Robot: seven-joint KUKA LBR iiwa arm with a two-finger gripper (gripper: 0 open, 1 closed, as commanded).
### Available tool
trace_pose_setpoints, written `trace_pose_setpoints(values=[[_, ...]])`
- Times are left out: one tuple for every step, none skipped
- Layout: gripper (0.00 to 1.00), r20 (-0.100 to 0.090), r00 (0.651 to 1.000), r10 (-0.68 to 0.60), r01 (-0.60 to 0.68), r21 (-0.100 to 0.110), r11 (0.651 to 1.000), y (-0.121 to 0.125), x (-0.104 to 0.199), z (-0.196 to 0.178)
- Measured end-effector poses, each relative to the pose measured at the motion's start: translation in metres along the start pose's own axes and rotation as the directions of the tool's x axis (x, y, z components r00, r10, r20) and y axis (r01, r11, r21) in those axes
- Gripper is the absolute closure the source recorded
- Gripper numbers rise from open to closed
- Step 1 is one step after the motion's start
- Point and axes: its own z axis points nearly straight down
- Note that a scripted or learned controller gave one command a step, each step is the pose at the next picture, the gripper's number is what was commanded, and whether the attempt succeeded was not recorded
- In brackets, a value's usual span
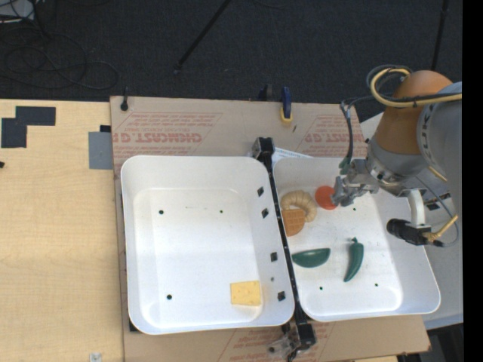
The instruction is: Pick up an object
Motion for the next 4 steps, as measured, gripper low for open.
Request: trace_pose_setpoints(values=[[0.00,0.000,1.000,-0.001,0.001,0.001,1.000,0.000,0.000,0.001],[1.00,0.000,1.000,-0.003,0.003,0.001,1.000,0.000,0.000,-0.010],[0.00,0.001,1.000,-0.004,0.004,0.002,1.000,0.000,0.000,-0.009],[1.00,0.001,1.000,-0.006,0.006,0.001,1.000,0.000,-0.001,-0.019]])
